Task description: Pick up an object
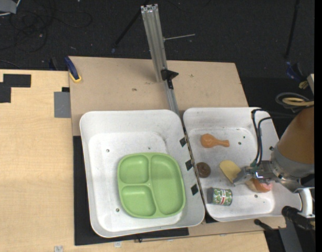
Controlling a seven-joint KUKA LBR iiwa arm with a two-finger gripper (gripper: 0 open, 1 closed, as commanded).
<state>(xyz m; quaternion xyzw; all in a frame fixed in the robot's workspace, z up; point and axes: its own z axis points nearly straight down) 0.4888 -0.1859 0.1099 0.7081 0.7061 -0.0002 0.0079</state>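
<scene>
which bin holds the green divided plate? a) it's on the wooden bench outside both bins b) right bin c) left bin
c: the green divided plastic plate lies flat in the left white bin, while the right white bin holds the small items, such as the orange pear-shaped toy and the green-labelled can.
</scene>
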